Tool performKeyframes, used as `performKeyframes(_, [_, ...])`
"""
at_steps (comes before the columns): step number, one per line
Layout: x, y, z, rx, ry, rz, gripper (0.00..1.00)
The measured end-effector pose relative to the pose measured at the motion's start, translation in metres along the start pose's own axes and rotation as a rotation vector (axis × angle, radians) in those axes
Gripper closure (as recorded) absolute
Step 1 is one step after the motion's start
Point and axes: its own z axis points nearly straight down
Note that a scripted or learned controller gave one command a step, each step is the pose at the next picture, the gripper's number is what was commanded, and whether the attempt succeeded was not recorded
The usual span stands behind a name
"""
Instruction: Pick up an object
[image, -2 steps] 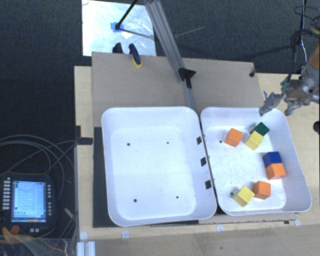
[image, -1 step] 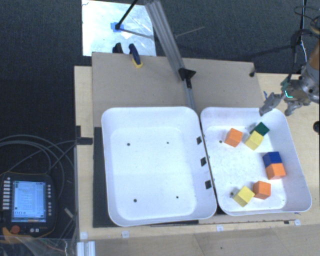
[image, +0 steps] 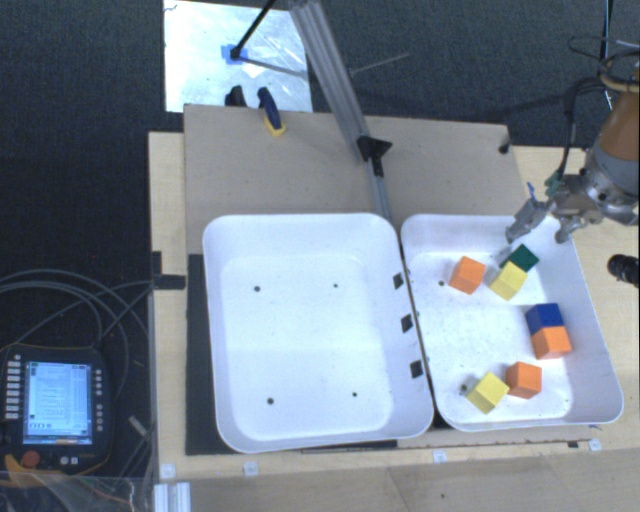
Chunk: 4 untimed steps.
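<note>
While the arm (image: 622, 150) reaches in from the right, its gripper (image: 545, 225) hangs spread above the right bin's (image: 590, 400) far edge.

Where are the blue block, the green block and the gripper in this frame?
blue block (image: 543, 316): camera view, right bin, on its top face.
green block (image: 522, 258): camera view, right bin, on its top face.
gripper (image: 542, 222): camera view, above the right bin's far edge, midway between its fingertips.

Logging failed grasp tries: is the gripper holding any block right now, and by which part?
Nothing is held. The gripper hangs above the right bin, near the green block, with no block between its fingers.
</note>
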Motion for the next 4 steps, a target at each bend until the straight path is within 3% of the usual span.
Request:
performKeyframes(2, [-0.005, 0.007, 0.088, -0.008, -0.006, 0.000, 0.00])
performKeyframes(3, [-0.005, 0.009, 0.072, -0.016, -0.007, -0.003, 1.00])
performKeyframes(4, [-0.008, 0.011, 0.027, -0.008, -0.002, 0.000, 1.00])
